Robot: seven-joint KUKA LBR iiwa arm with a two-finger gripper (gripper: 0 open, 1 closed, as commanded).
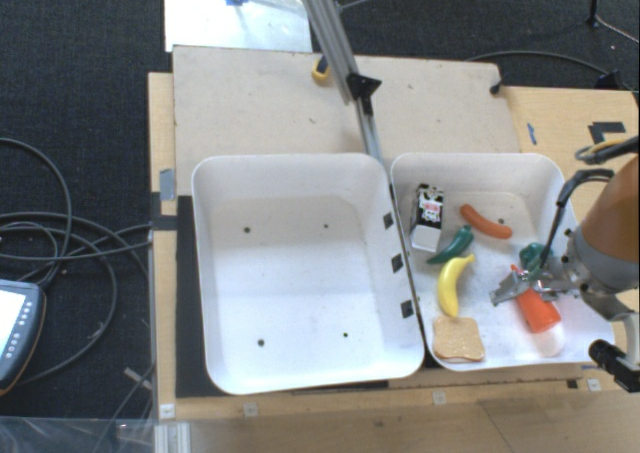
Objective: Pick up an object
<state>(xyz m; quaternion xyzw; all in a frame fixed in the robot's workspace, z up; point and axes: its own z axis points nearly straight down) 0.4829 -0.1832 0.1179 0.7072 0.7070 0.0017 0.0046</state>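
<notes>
Jaws (pixel 510 288) state unclear, beside orange-and-white bottle (pixel 541 316) lying in right bin (pixel 548 169).

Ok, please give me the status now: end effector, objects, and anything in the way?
End effector low in right bin, beside orange bottle. Nothing seen held. Banana, green pepper, toast lie close by.

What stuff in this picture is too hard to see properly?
- Gripper: small and blurry in the camera view, so open or shut is unclear.
- Orange bottle: the arm covers part of it, so touching or held is unclear.
- Small box: its label is too tiny to read.
- Teal thing by the gripper: half hidden, can't name it.
- Arm: cut off by the right edge.
</notes>
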